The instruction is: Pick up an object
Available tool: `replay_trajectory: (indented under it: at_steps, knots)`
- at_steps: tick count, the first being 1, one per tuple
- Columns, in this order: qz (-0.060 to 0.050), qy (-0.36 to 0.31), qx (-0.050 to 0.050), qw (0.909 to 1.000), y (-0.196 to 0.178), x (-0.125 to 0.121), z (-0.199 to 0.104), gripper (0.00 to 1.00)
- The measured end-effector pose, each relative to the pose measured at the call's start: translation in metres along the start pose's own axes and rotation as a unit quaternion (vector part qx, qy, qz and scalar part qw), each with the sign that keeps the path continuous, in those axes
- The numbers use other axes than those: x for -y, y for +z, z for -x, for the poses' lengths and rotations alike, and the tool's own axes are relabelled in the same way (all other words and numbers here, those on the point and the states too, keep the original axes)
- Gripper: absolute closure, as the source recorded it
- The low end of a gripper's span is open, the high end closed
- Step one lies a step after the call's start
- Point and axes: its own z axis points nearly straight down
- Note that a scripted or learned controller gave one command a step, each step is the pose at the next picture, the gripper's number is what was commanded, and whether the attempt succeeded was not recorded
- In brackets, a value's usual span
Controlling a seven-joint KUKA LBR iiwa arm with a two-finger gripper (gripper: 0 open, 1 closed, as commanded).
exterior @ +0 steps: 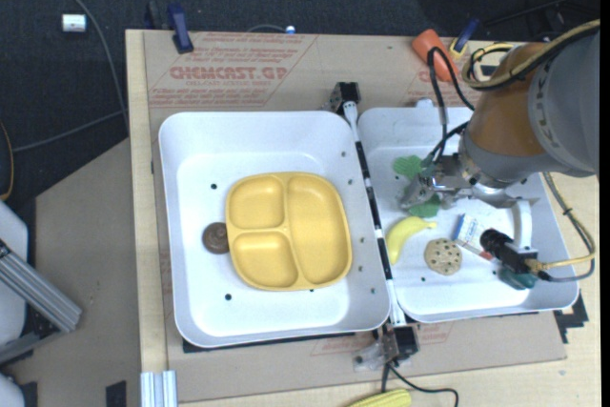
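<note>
The two-finger metal gripper [426, 189] sits low in the right-hand shallow white bin [496, 298], at the end of the grey arm with its orange band [510, 114], which reaches in from the right. Whether anything is caught in it cannot be told: the tip is small and tangled against the green pieces below it, so no grasp should be assumed.

Right at the tip lie two small green leaf-like plastic pieces, one [410, 167] just above it and one [426, 206] just under it. These look like the likeliest target for the pick. Just below them is a yellow banana-shaped toy [404, 234], near the bin's left wall. Beside that, toward the right, rests a round tan cookie with dark specks [442, 256], and near it a small blue-and-white packet [466, 229].

To do the pick well, the arm would best centre on one green piece rather than straddle both, since thin flat pieces slip out easily, and close fully before lifting straight up. It should stay clear of the banana, which is close enough to be nudged.

The left-hand white bin [191, 167] holds a yellow three-compartment plastic plate [286, 229], with a small brown round object [216, 237] touching its left edge.
</note>
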Motion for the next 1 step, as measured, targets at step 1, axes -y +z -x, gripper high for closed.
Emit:
replay_trajectory:
  at_steps: [1]
  knots:
    - [0.001, -0.001, 0.0, 1.0, -0.0907, 0.0206, -0.0708, 1.0]
